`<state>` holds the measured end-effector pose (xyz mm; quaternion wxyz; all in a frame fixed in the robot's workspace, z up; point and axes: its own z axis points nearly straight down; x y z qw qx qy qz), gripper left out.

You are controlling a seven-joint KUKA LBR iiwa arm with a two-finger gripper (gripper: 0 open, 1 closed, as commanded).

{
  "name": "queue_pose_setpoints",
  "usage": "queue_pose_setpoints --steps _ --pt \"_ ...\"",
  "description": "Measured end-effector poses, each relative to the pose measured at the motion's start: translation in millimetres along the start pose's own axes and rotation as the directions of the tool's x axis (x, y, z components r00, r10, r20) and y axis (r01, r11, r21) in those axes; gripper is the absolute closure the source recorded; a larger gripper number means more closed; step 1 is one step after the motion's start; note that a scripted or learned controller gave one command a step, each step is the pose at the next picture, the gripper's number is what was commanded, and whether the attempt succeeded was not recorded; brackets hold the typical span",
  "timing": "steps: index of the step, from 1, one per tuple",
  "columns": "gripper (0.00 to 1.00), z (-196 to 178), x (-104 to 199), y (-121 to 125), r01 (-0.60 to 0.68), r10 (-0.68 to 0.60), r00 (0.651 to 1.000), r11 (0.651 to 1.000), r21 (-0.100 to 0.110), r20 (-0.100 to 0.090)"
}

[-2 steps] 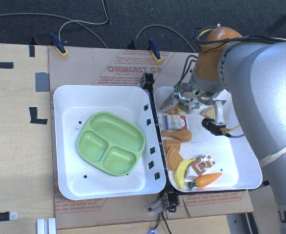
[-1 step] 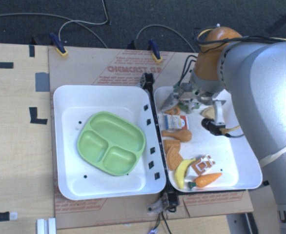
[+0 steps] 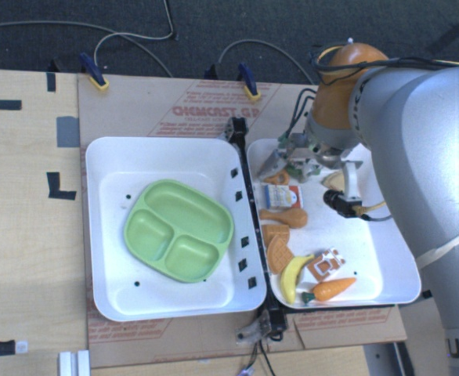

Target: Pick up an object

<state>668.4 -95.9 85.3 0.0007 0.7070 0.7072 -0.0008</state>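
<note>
Green and glossy, the moulded three-compartment plate [image 3: 178, 230] lies flat in your left bin [image 3: 104, 210], beside the right bin [image 3: 394, 276]. In that right bin you see a curved yellow banana [image 3: 291, 277], a smooth orange carrot [image 3: 330, 289] touching it, and a drumstick [image 3: 286, 217] further up. Your hand [image 3: 298, 160] hangs over the right bin's top corner; whether it is open or closed, you cannot tell.

A light wooden bench [image 3: 26, 241] is seen, marked with black tape pieces [image 3: 57, 186]. A brown cardboard sheet [image 3: 175, 112] is laid on it and is held at its far edge by two blue and yellow clamps [image 3: 94, 71]. Two shallow white bins are set side by side on the sheet: the left bin [image 3: 104, 288] and the right bin [image 3: 394, 280], touching along a black joint.
</note>
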Motion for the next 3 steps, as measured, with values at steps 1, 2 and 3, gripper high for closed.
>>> queue_pose_setpoints --steps 1,2,3 --pt "0.0 0.0 0.1 0.0 0.0 0.0 1.0 1.0 0.0 0.0" --pt "0.0 0.0 -0.1 0.0 0.0 0.0 1.0 1.0 0.0 0.0" --pt "0.0 0.0 0.6 0.0 0.0 0.0 1.0 1.0 0.0 0.0"
